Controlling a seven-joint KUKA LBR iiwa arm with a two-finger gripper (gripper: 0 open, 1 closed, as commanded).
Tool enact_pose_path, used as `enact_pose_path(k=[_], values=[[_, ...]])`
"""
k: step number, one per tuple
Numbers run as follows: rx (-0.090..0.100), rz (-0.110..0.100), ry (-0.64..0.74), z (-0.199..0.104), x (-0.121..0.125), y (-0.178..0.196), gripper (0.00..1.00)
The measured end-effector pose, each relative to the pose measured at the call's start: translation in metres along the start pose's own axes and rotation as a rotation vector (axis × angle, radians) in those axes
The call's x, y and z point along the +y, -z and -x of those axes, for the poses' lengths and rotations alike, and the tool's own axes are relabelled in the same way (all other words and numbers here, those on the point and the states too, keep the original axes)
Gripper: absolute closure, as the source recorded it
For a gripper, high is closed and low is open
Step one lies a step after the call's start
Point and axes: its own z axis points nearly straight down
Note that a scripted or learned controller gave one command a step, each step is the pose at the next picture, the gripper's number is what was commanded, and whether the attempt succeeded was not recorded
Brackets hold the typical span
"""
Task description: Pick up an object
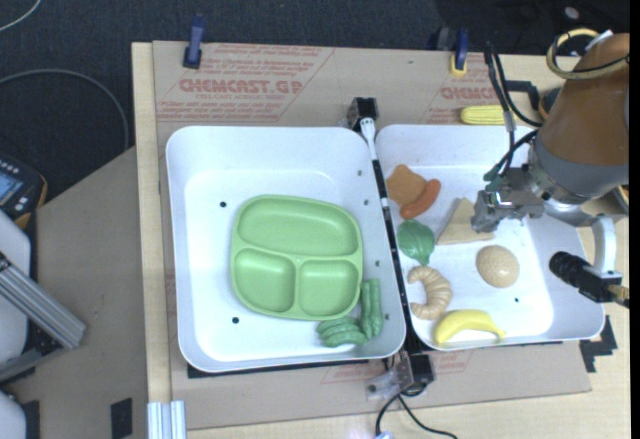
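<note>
My gripper [487, 214] hangs over the right bin [530, 152], just above a tan wedge of cheese [456, 225]. To its left lie an orange bread piece [404, 182] and a red sausage [422, 199]. A green broccoli [416, 241] sits near the bin's left wall. Below the gripper rests a beige egg-shaped roll [497, 265]. A croissant [431, 289] and a yellow banana [466, 326] lie by the front edge.
The left bin [200, 167] holds a green divided plate [297, 255] and green pea pods [356, 323] at its front right. A yellow corn cob [482, 114] lies on the board behind the right bin. The arm's orange and grey body [590, 117] covers the right bin's far corner.
</note>
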Motion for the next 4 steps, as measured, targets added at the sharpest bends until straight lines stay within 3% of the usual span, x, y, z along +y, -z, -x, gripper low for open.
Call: enact_pose_path(k=[1,2,3,4], values=[[0.002,0.007,0.007,-0.081,-0.030,0.002,1.00],[-0.002,0.013,-0.001,-0.075,-0.028,0.013,1.00],[0.001,0.013,0.006,-0.134,-0.053,0.038,1.00],[0.001,0.029,0.005,-0.158,-0.052,0.171,1.00]])
